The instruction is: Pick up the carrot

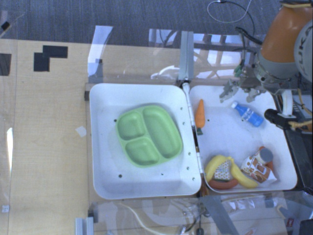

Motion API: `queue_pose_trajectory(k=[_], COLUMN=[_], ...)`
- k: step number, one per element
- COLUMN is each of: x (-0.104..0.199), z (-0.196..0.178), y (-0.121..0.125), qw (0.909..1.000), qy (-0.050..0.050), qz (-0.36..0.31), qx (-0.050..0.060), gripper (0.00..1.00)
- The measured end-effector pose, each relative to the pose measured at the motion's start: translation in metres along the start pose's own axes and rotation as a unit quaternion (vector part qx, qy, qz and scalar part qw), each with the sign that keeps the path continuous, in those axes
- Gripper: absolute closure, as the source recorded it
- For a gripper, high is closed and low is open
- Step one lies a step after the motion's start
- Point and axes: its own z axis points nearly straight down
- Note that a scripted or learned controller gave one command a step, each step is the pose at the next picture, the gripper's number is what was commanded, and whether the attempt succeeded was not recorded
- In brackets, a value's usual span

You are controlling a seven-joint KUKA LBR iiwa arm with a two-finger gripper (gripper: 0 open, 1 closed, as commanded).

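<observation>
In the left bin (102, 180) a green divided plate (149, 135) is seen, lying near the middle and apart from every wall. Past the shared divider, the carrot (200, 113) is found in the right bin (288, 175), lying close along that bin's left wall in its far half, touching nothing else. Its long axis is set roughly parallel to that wall, running from the far edge toward the near edge, with the green stub at the near end. Further right, a blue bottle (248, 115) lies near the far right part of the bin, and a banana (230, 170) with a printed packet (257, 168) is gathered at the near edge. The gripper (241, 90) hangs over the far edge of the right bin, its fingers spread and nothing held between them. The carrot therefore lies to the gripper's left and somewhat nearer the bin's near edge; a move toward the left wall is judged necessary, with the fingers turned to close across the carrot's narrow width.
</observation>
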Motion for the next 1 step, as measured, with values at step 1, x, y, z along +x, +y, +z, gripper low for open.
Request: queue_pose_trajectory(k=[1], x=[0.0439], z=[0.0406], y=[0.0337], qw=[0.997], qy=[0.0], qz=[-0.077], qx=[-0.001], gripper=[0.0])
